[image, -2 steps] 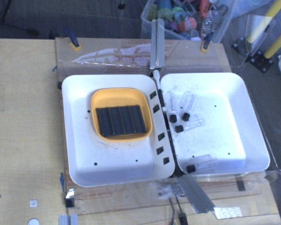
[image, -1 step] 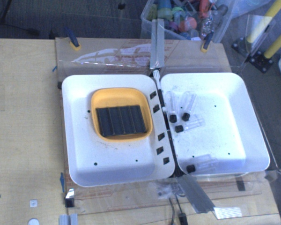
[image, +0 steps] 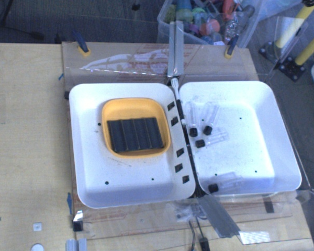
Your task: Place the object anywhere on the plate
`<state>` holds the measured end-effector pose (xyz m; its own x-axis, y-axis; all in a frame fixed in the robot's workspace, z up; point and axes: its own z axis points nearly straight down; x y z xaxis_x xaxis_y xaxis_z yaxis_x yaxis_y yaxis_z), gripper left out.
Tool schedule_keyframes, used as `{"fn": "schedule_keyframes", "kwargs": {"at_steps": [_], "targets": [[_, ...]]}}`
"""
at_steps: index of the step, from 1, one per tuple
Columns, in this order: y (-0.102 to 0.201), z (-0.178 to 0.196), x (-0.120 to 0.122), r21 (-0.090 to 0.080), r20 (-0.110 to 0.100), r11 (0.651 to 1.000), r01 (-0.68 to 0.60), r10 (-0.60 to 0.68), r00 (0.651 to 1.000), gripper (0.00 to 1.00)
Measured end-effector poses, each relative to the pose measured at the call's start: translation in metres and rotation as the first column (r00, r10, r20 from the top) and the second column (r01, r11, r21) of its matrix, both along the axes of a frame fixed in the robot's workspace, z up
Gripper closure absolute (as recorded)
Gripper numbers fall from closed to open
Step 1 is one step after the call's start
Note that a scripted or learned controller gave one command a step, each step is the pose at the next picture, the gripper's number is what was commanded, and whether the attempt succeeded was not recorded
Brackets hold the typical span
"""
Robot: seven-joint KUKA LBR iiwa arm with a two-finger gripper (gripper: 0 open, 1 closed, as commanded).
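Observation:
A yellow square plate [image: 111, 110] sits in the left white bin [image: 89, 179], slightly toward its back. A black ridged rectangular object [image: 135, 135] lies flat on the plate, covering most of its inner surface. Nothing is touching or covering the black object.
The right white bin [image: 256, 140] holds several clear vials with black caps [image: 204, 127] near its left wall, and one more vial [image: 223, 182] near its front edge. A clear box of colourful items [image: 209, 9] stands behind the bins. Black tabs [image: 178, 137] line the bins' shared wall.

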<state>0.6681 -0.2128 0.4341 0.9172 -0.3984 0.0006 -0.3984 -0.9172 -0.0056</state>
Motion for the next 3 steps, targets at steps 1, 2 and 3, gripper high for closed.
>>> {"fn": "schedule_keyframes", "kwargs": {"at_steps": [1, 2, 3], "targets": [[-0.007, -0.013, 0.0, 0.0, 0.0, 0.985, -0.173, 0.173, 0.985, 1.0], [-0.006, -0.029, 0.0, 0.0, -0.002, 0.979, -0.202, 0.202, 0.979, 1.0], [-0.006, -0.011, 0.0, 0.0, 0.0, 0.977, -0.213, 0.213, 0.977, 1.0]]}}
